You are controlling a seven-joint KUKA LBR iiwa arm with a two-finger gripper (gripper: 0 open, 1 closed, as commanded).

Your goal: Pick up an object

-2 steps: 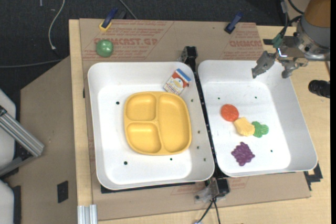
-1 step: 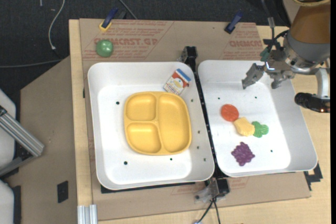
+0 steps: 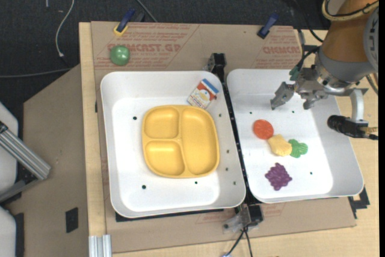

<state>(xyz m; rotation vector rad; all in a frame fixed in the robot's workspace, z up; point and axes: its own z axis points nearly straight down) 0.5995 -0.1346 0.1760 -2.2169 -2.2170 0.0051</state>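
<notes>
The tool point(image 3: 295, 97) hangs with its two fingers spread apart and nothing between them over the right bin point(image 3: 337, 180), while just below it lie an orange-red piece point(image 3: 263, 129), a yellow piece point(image 3: 278, 144), a green piece point(image 3: 298, 148) and purple grapes point(image 3: 278, 176).

Orange round piece point(image 3: 263, 129), yellow lump point(image 3: 278, 144), green piece point(image 3: 298, 148), purple grape cluster point(image 3: 278, 176), right bin point(image 3: 337, 183)
</notes>
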